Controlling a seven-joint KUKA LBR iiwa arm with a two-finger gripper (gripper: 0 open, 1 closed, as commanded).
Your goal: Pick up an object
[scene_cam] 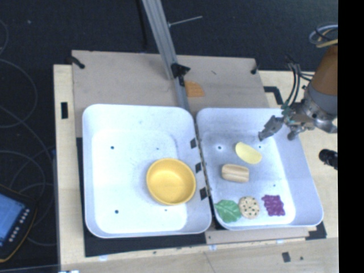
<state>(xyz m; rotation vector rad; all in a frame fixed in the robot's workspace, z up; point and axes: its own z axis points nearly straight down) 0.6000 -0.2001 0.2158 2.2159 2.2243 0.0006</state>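
The right bin [296, 169] holds a pale yellow oval piece [248, 152], a tan bread roll [235, 173], a green leaf [227, 210], a round cookie [248, 207] and a purple grape bunch [274, 205]. My gripper [280, 128] hangs over the bin's upper right part, up and to the right of the yellow piece. Its fingers [267, 131] are spread apart with nothing between them. A yellow bowl [170, 181] sits in the left bin [114, 135].
A slanted metal rail [162, 38] runs down from the top to the gap between the bins. An orange tag [194, 89] lies on the bench behind them. The arm's cables [296, 84] hang at the right.
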